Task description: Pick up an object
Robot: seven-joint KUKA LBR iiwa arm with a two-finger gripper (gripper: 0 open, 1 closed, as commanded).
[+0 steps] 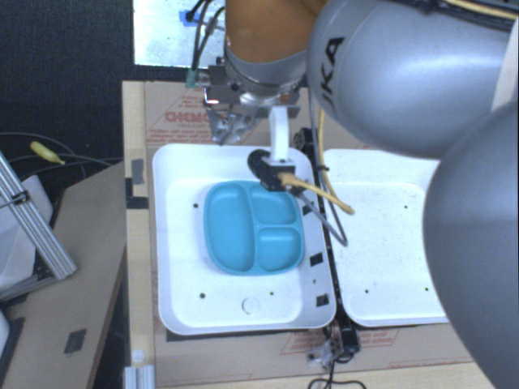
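Cardboard-lined surface (162,112), left bin (174,217) and right bin (389,241) side by side
I see the blue divided plate (243,225) lying flat in the left bin; the gripper (229,126) hangs over that bin's far edge, its state I cannot tell

Two shallow white bins sit side by side, left bin (182,298) and right bin (389,258), inner rims touching, both on a brown cardboard sheet (174,120) with red print. Cardboard lies on the pale table (97,298). Far left: aluminium extrusion frame (32,233), small yellow object (47,152) near black cables, dark cloth backdrop (65,55) behind.
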